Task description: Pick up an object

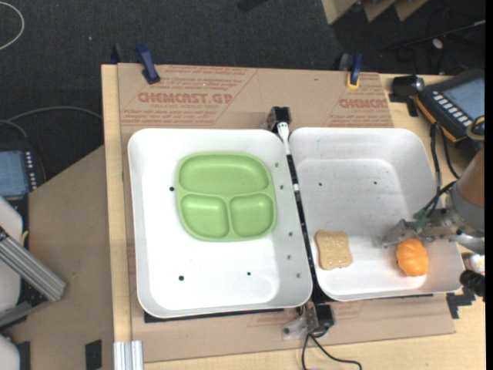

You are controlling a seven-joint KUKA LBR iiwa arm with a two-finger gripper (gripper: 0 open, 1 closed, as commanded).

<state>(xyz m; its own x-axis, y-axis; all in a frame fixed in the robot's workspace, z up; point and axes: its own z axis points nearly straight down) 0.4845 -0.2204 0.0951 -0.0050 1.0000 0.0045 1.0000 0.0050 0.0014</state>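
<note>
Hovering low in the right-hand shallow white plastic bin (362,141), the jaws (410,233) sit just above a small round orange object (412,258); their opening I cannot tell.

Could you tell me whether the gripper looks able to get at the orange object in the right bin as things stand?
Probably yes: the gripper sits just beside the orange object, with nothing between them.

Arm (471,195) cut off at right edge; gripper (404,236) blurred.
</note>
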